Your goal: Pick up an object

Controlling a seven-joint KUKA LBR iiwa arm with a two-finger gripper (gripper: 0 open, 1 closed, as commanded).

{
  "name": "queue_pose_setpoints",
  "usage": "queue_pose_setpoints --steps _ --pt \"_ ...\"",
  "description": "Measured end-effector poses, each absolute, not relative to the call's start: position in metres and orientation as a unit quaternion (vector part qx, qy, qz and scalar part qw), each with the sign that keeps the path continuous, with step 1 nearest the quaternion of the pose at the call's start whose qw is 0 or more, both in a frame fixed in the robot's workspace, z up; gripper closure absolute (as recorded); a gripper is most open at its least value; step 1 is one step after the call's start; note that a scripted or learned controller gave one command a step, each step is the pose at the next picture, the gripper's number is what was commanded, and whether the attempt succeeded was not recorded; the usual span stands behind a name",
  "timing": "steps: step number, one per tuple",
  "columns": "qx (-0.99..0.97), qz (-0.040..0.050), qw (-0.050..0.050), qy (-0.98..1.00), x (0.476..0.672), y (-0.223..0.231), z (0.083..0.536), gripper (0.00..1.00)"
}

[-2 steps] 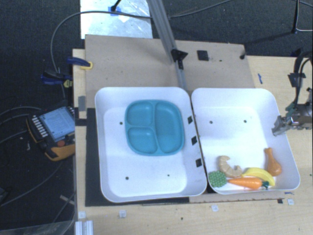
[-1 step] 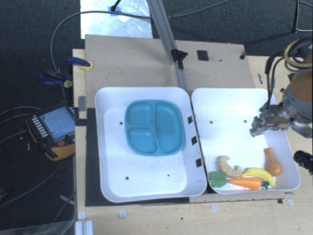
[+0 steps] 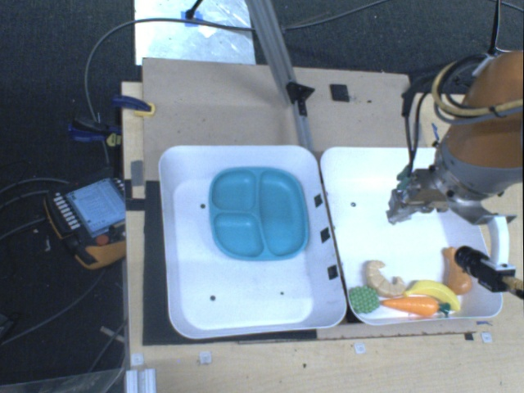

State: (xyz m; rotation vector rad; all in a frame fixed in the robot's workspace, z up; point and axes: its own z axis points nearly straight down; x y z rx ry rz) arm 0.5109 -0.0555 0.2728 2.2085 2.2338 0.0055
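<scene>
The gripper (image 3: 401,207) hangs over the middle of the right bin (image 3: 360,170), above bare white floor, and nothing is visible in it; whether it is open or closed I cannot tell from this angle. The things to pick sit bunched in the bin's near right corner: a tan croissant-like piece (image 3: 381,277), a green lump (image 3: 364,300), a carrot (image 3: 409,305), a banana (image 3: 434,290) and an orange-brown piece (image 3: 457,270) partly behind a black part of the arm. They are well apart from the gripper, nearer the camera and to its right. The left bin (image 3: 184,219) holds a blue tray (image 3: 259,213) with three compartments.

The risks as I judge them:
- The pile is tight, with carrot, banana and croissant touching or overlapping, so a descent may land on two at once or nudge one aside and close on nothing
- The pile hugs the bin wall, so a finger could strike the rim or wedge against it
- The rounded, smooth shapes could squirt out of a pinch
- A straight drop from here would meet only bare floor
</scene>
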Motion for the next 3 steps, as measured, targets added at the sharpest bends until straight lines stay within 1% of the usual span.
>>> queue_pose_setpoints --steps 2,3 --pt "0.703 0.0015 0.000 0.711 0.535 0.047 0.267 1.00" --pt "0.704 0.0004 -0.001 0.710 0.541 0.086 0.247 1.00"
